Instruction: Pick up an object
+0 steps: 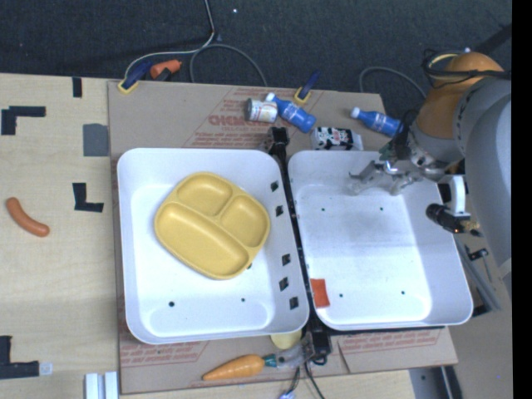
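Note:
A yellow divided plate [213, 224] lies in the left white bin [141, 306]. In the right white bin [440, 302], a small orange-red block [318, 292] rests near the lower left corner. My gripper [381, 179] hangs over the upper part of the right bin, close to its far wall. Its fingers stand open with nothing between them. It is well away from the block, which lies toward the near side of the bin.
A divider with black clips [287, 223] separates the bins. Outside them lie a toy carrot [235, 367] at the front, a sausage [27, 217] at far left, and blue bottles [295, 115] and a clamp [150, 71] behind.

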Controlling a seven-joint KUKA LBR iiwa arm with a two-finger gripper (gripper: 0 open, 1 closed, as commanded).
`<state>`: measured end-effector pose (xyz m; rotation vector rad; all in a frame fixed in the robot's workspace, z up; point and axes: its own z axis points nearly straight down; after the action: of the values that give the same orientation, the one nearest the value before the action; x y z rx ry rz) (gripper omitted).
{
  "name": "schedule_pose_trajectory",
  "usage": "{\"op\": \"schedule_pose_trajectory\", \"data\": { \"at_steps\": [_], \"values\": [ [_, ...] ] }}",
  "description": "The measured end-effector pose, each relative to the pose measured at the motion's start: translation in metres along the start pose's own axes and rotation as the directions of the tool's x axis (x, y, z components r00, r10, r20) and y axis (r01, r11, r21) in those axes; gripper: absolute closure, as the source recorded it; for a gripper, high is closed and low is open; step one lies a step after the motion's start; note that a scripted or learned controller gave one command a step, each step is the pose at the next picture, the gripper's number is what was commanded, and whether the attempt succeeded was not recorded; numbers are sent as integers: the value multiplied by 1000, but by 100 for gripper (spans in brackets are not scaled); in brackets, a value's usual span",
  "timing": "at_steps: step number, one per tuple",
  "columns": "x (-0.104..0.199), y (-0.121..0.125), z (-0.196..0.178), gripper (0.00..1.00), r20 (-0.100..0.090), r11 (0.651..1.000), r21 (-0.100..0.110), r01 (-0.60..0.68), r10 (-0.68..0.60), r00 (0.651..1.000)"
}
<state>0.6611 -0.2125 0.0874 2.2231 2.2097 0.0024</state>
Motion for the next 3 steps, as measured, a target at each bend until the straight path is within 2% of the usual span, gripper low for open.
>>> {"op": "schedule_pose_trajectory", "data": {
  "at_steps": [1,2,3],
  "values": [
    [47,-79,-2,0,0,1000,-1,7,-7,1000],
    [123,-55,-2,0,-5,1000,5,13,-13,1000],
    [103,8,2,0,-3,1000,1,9,-9,1000]
  ]
}}
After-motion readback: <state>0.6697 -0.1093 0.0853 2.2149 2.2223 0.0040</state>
